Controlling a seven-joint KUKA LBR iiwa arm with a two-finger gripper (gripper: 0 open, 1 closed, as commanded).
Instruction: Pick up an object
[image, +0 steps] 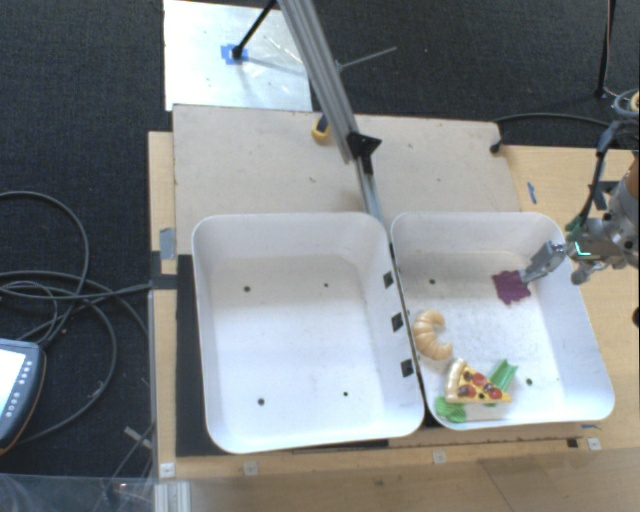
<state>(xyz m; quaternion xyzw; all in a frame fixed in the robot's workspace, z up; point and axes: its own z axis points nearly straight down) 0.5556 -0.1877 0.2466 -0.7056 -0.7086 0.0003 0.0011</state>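
Note:
In the right bin (570, 330) lie a purple object (511, 287), a tan croissant (432, 334), a pizza slice (477, 385) and a green piece (503, 373). My gripper (546, 262) reaches in over the bin's right rim and hovers just up and right of the purple object. Its tip is close to that object's upper right edge; whether they touch is unclear. Nothing is visibly held.
The left bin (290, 330) stands beside the right one, with a divider rim (398, 320) between them. A slanted metal pole (335, 90) crosses the board behind the bins. Cables and a tablet (15, 385) lie on the floor at left.

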